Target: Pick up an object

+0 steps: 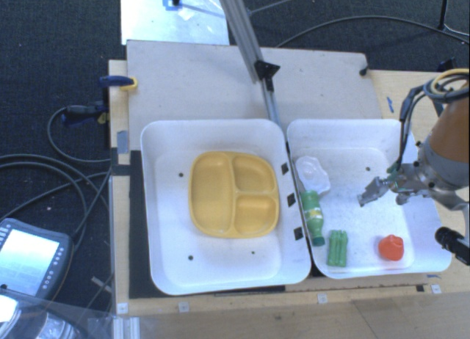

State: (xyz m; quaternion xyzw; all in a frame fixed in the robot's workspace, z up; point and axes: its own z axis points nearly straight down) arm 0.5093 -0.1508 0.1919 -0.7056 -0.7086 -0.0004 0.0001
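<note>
The right bin (352, 139) holds a crumpled clear plastic piece (312, 174), a green bottle (313, 216) lying along its left wall, a small green ridged block (337, 247) and an orange-red lump (391, 247) near the front. My gripper (378, 191) hangs over the right half of this bin, up and slightly left of the orange-red lump and to the right of the bottle. Nothing shows in its grasp. The arm's grey wrist and orange band (448, 143) sit at the right edge.
The left bin (165, 183) bears a yellow divided plate (235, 193). A grey pole (246, 29) slants down to the gap between the bins. Cables and a pendant (26, 257) lie on the floor at the left.
</note>
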